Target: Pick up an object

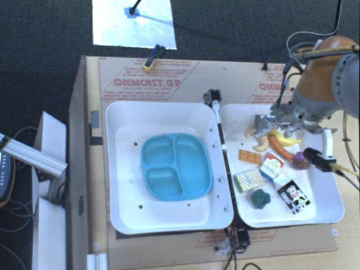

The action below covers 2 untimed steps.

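My gripper (263,126) is low over the far part of the right bin (332,207), reaching in from the right. Just below it lie a pale tan peanut-shaped piece (260,145), an orange carrot (279,147) and a yellow banana (288,141), all close together. It seems to touch the top of this cluster, but nothing shows as held. Nearer the front lie an orange cracker (250,156), a small juice box (271,167), a purple piece (300,161), a green patterned card (249,180), a dark green lump (260,198) and a cow-patterned box (295,196).
The left bin (124,151) holds a blue divided plate (175,166). A ridge (222,151) separates the two bins. The grey arm with its orange band (329,52) and cables stands over the right bin's far right corner. A yellow-and-blue tool (152,58) lies on the bench behind.
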Motion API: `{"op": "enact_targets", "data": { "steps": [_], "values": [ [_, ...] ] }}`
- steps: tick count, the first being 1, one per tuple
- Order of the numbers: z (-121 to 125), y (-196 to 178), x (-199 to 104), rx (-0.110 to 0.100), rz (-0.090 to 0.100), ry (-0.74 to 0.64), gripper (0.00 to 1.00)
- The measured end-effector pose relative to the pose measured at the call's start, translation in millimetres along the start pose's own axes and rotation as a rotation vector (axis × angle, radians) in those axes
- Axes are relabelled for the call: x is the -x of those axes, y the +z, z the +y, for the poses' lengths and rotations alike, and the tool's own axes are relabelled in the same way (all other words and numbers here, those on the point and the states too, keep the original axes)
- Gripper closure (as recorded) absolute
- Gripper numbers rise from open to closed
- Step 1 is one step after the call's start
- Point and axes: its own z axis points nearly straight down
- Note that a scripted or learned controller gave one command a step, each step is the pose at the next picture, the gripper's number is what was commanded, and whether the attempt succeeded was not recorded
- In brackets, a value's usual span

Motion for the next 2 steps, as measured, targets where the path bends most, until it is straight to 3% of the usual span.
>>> {"op": "enact_targets", "data": {
  "steps": [1, 2],
  "values": [
    [-19.5, 61.1, 26.2, 0.001, 0.0, 0.0, 0.0],
    [28.9, 61.9, -15.8, -0.011, 0.003, -0.005, 0.0]
  ]
}}
